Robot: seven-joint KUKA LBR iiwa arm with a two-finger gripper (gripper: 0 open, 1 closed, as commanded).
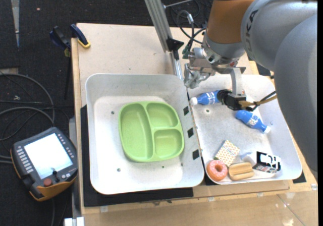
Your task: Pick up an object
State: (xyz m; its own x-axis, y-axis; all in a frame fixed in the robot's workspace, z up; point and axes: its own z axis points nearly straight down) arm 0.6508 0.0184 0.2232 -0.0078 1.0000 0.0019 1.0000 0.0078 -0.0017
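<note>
Blue labelled bottles (207,99), text unreadable

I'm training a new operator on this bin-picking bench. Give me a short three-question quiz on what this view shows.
1. True or false: the green divided plate lies in the left bin.
2. Which thing lies nearest the doughnut? A) the blue bottle B) the hot dog bun C) the teach pendant
3. Fill in: the gripper hovers over the ___ end of the right bin, near the divide between the two bins.

Key
1. True.
2. B; bun and doughnut sit side by side at the bin's near edge.
3. Far; it sits close to the second blue bottle.
</note>
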